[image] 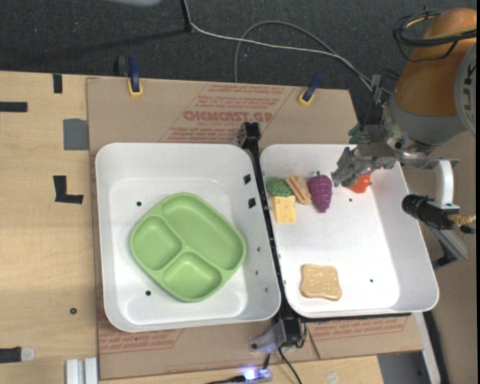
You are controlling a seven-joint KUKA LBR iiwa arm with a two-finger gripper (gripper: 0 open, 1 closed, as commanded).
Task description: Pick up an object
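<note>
In the right bin (384, 246) lie a purple grape bunch (322, 191), a green broccoli piece (278, 188), a striped sandwich-like piece (298, 189), a yellow cheese block (284, 210) and a slice of toast (320, 282). A small orange-red object (360, 183) sits at the bin's far right. My gripper (350, 169) hangs right over that orange-red object, just right of the grapes. The object shows beneath the fingertips, not clearly between them.
The left bin (112, 214) holds a green sectioned plate (187, 246). A black divider clip (250, 137) sits between the bins. Cables run across the back of the bench. A black and white fitting (432, 206) juts in by the right bin's edge.
</note>
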